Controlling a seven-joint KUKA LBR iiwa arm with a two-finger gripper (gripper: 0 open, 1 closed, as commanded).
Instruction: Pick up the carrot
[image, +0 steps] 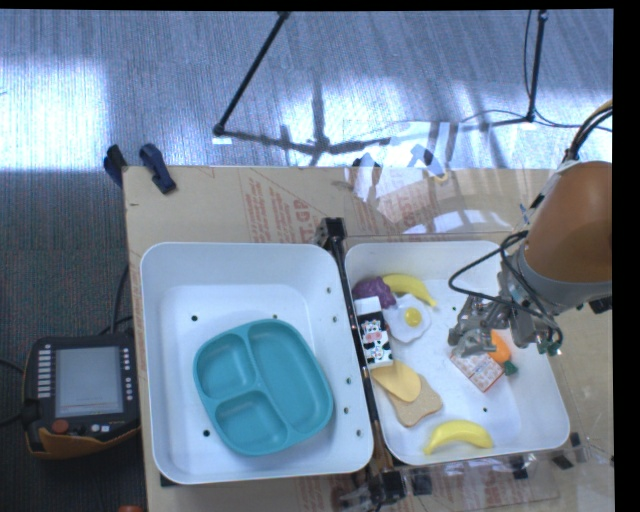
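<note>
I see the small orange carrot (499, 346) in the right-hand white bin (545, 435), near its right wall, just under the arm's wrist. Only a short orange stub shows, with a bit of green at its lower right end; I cannot read its long axis or pointing with confidence, since the arm covers the rest.

The grey two-finger gripper (487, 335) hangs directly beside the carrot, on its left, above a small red-and-white printed carton (477, 370). Cables and metal parts clutter that spot, so I cannot tell the jaw state, nor whether anything is grasped.

Elsewhere in the right bin: a purple rounded piece (373, 292), a yellow banana (410, 287), a fried egg (409, 320), a black-and-white spotted carton (373, 340), a cheese slice on toast (408, 392), and a second banana (458, 436). The left white bin (160, 300) holds a teal divided plate (262, 387).
</note>
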